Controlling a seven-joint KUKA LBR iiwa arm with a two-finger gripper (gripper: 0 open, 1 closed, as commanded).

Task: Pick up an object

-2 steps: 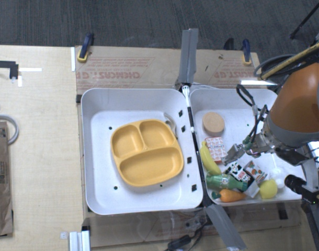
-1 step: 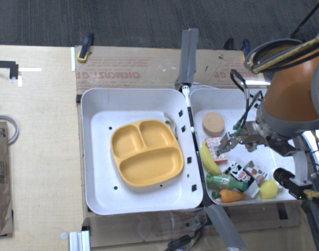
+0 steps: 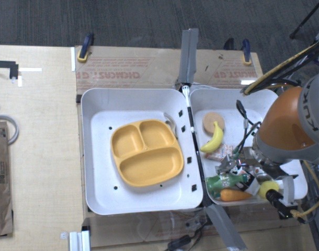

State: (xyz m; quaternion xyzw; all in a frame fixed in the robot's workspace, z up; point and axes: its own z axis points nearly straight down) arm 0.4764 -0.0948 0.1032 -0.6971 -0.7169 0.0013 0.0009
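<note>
Positioned over right bin [image 3: 201,101], above cluttered items.
Gripper [image 3: 230,166] lowered beside banana [image 3: 214,138], green packet [image 3: 222,183] and carrot [image 3: 234,195] for picking; jaws' state cannot be told.

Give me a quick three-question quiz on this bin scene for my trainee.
1. True or false: the yellow divided plate lies in the left bin.
2. Which item sits directly beside the banana at its upper end? A) round tan disc B) carrot C) green packet
3. Fill in: the pincer is over the ____ bin.

Key: 1 true. 2 A. 3 right.
</note>
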